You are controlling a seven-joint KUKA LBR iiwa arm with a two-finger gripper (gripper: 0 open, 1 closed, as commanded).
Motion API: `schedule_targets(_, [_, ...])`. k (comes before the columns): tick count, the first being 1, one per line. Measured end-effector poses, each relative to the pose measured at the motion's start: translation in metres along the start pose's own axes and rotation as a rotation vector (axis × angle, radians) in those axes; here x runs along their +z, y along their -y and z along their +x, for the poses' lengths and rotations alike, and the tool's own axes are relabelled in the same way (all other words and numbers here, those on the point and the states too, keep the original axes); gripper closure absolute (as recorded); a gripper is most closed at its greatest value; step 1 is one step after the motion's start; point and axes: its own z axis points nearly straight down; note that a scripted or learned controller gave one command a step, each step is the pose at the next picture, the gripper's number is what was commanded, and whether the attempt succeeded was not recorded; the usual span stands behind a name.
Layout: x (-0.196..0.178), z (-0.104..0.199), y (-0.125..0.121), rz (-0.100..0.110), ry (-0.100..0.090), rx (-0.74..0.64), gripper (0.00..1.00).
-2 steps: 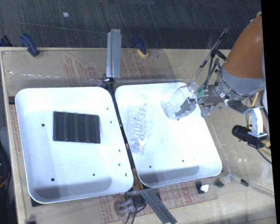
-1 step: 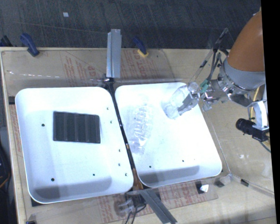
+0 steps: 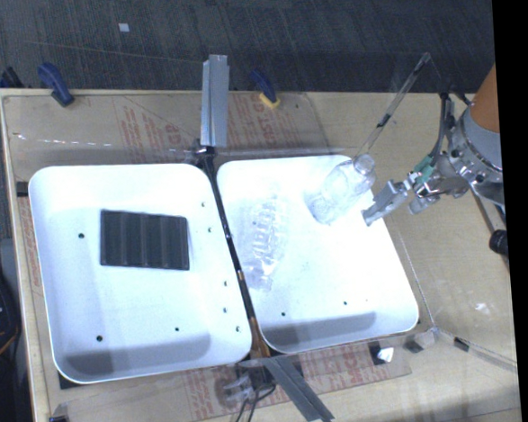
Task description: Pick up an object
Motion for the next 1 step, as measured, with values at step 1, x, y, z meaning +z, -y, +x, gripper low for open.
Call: schedule_targets(1, [0.0334,-0.0135,-0.1128,0.004,-0.001,0.106,0.00])
